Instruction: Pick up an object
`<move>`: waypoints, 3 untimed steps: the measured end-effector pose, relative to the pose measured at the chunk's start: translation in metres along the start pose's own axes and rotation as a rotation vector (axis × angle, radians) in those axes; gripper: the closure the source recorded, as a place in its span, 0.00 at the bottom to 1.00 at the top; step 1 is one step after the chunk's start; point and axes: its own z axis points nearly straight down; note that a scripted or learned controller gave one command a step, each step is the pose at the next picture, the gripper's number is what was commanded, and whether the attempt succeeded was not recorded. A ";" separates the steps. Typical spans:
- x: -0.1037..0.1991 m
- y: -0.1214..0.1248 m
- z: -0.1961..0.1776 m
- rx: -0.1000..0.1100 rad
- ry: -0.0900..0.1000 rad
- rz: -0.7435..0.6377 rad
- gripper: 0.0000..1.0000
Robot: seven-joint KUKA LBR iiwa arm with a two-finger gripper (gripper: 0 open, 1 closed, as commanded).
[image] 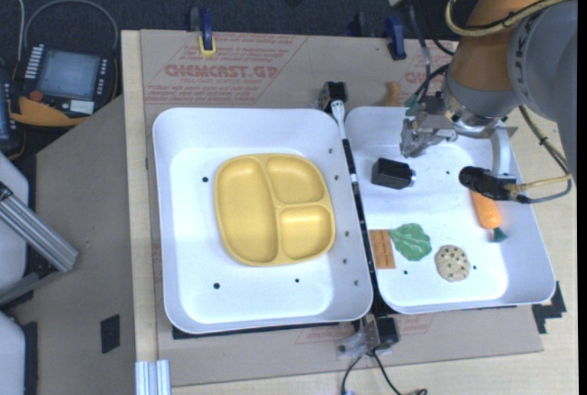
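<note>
Right of centre, right bin [523, 279] holding a black block [392, 173] at its upper left, an orange carrot-like piece [487, 210] at the right, a green leaf-shaped item [412, 240] and a speckled cookie [452, 262] lower down. Hanging over the bin's upper part, just right of the block and apart from it, gripper [417, 138]; whether released or clenched, cannot tell. In the left bin [183, 283], a yellow divided plate [274, 207].

Two white bins [174, 228], one yellow divided plate [273, 207], one black block [392, 173], one carrot [487, 208], one green leaf [412, 240], one cookie [452, 262].
</note>
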 end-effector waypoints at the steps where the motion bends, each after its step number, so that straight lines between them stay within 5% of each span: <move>1: 0.009 0.000 -0.059 -0.006 -0.001 -0.003 1.00; 2: 0.009 0.007 -0.123 -0.008 -0.001 -0.002 1.00; 3: 0.009 0.007 -0.129 -0.003 -0.001 -0.002 1.00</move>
